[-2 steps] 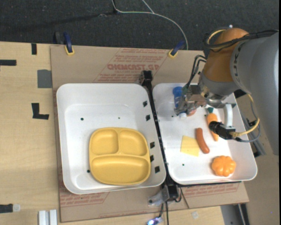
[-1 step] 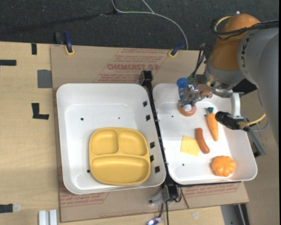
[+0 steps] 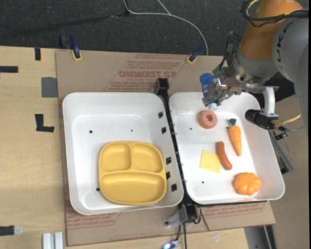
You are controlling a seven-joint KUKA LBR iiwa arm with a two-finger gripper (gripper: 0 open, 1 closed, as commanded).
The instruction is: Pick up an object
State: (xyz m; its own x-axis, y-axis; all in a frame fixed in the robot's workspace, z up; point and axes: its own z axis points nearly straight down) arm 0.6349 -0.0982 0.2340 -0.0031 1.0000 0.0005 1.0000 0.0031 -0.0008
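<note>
Donut (image 3: 208,120) in my right bin (image 3: 264,191), hand (image 3: 211,104) just at its 12 o'clock, grip I cannot tell, carrot (image 3: 235,139) at 3 o'clock

Grey arm (image 3: 295,40) with rounded orange band (image 3: 264,25), metallic gripper (image 3: 213,98) bearing a blue part, thin cables alongside.

Single fixed camera above the bench, slanted downward, left bin (image 3: 72,139) and right bin (image 3: 264,191) both framed

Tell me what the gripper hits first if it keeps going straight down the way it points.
Most likely the pink donut, lying just below the gripper in the right bin. Depth is unclear, so it could land on bin floor just beside it.
</note>
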